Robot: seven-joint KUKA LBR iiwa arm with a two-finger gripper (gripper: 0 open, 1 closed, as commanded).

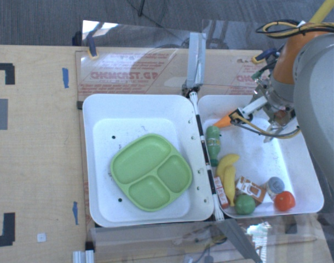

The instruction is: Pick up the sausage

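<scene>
Bright, even overhead light washes out the white bins (pixel 96 114) (glare on the clear panel (pixel 139 70)), slightly soft focus.

Pale wooden bench (pixel 35 163) — two white bins side by side: left bin (pixel 96 119), right bin (pixel 306 174)

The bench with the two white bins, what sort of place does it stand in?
Probably a robotics lab. A grey arm reaches over the right bin, which holds toy food such as a banana, and the left bin holds a green divided plate.
</scene>
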